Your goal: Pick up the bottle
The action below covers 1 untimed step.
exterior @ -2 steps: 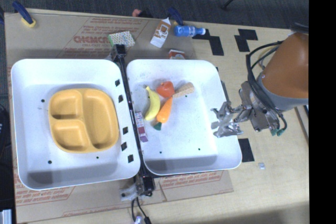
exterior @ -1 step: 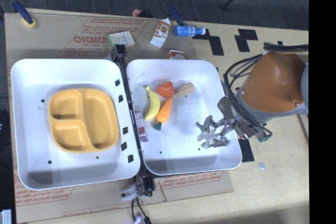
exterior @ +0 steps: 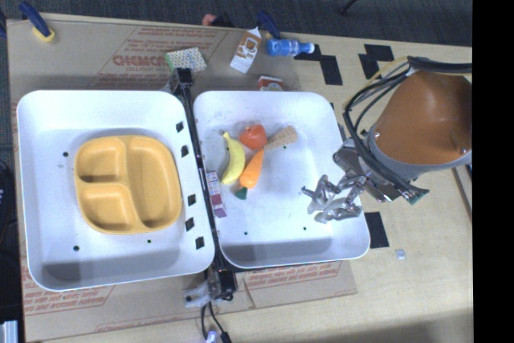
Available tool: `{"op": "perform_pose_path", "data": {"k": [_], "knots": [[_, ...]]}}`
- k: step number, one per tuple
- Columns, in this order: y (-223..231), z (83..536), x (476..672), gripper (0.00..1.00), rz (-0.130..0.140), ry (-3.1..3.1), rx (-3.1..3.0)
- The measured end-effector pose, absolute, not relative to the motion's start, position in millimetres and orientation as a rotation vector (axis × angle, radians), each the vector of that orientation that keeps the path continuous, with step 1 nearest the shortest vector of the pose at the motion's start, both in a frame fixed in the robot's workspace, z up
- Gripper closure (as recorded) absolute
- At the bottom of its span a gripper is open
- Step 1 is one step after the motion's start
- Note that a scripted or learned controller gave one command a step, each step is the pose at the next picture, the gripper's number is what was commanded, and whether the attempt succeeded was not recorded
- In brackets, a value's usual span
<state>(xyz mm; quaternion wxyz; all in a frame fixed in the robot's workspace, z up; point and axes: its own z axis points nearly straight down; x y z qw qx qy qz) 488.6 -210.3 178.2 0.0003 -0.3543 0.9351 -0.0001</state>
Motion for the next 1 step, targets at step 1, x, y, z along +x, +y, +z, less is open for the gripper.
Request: {"op": "perform_pose_path", "data": {"k": [1], "knots": [[-210.3,173.6,487.6,1.0,0.0,2.729,-1.555]]}}
